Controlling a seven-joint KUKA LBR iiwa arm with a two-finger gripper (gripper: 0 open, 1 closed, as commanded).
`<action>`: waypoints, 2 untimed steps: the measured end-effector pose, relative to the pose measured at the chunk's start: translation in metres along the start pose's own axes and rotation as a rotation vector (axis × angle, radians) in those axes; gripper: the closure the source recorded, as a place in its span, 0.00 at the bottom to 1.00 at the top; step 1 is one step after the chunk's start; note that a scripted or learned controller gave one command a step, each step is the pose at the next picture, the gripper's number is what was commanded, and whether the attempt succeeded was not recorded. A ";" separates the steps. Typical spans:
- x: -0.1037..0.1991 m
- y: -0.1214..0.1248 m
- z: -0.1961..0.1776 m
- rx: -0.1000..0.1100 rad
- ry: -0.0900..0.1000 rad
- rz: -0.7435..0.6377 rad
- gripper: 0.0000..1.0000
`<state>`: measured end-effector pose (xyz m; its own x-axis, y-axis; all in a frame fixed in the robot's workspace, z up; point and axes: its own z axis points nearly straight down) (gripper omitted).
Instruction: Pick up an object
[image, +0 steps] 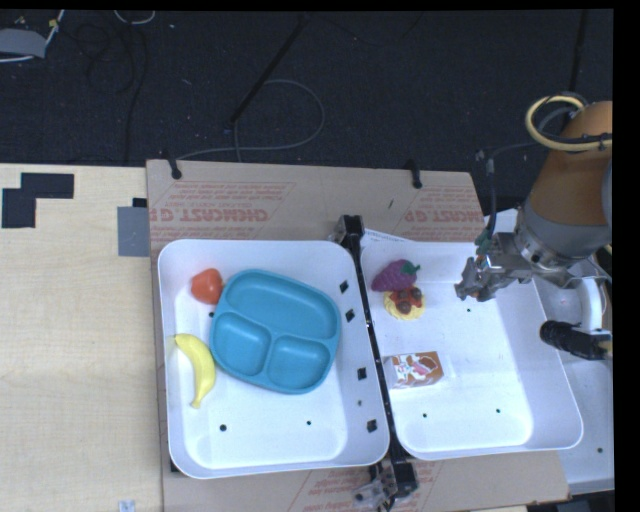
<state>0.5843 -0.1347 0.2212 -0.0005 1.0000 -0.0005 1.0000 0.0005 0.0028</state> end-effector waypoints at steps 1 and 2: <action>0.009 0.003 -0.054 0.000 0.000 -0.002 1.00; 0.059 -0.010 -0.055 0.006 0.002 -0.003 1.00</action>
<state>0.5739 -0.0755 0.2764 -0.0031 1.0000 0.0013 1.0000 0.0031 -0.0035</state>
